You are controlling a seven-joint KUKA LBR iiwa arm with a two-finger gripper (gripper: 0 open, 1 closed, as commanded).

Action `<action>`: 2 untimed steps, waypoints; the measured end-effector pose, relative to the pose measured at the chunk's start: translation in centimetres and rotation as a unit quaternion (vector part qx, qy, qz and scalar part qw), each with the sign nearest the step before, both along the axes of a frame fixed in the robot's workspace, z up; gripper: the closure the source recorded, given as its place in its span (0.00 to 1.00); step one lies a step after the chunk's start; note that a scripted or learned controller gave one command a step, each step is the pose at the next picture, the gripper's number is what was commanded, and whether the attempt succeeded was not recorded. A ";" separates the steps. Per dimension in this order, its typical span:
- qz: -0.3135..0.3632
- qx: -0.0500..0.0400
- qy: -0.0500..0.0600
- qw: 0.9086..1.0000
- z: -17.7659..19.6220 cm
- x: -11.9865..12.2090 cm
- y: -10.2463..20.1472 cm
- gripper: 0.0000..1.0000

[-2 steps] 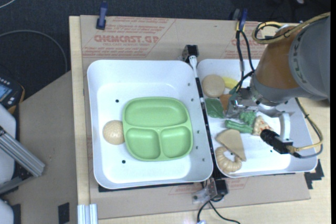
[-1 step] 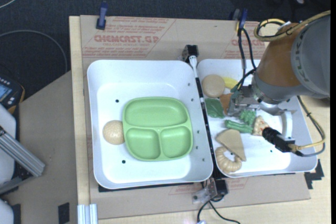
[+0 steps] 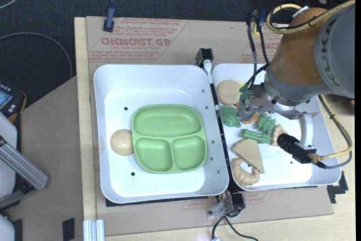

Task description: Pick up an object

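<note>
closest to the lens is the arm, grey with an orange band, reaching in from the right and bending down over the right bin. its gripper is low in the left half of that bin, right above a green leaf and an orange piece, touching them or very nearly so. the wrist hides its underside, so i cannot tell whether it is spread or closed, nor whether anything is caught in it. around the gripper lie the other loose things of this bin: a round tan bun just behind it near the bin's far left corner, a green sprig just in front of it, a tan wedge nearer still, and a ring-shaped pastry touching the wedge at the bin's near left corner. the left bin stands side by side with the right one, their rims meeting down the middle. it holds a green plate with three compartments, lying flat in the middle, and a pale ball touching the plate's left edge. both bins rest on a sheet of cardboard with red print, and a blue clip sits at its far left edge.
</note>
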State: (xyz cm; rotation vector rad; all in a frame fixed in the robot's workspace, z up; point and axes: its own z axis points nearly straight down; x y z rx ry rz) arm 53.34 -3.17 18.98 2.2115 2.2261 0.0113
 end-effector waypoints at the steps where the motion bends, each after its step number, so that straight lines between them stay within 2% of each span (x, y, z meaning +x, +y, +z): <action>1: -0.003 -0.001 -0.005 1.000 15.9 -5.4 -1.7 1.00; 2: 0.002 0.000 -0.003 1.000 25.4 -5.3 8.3 1.00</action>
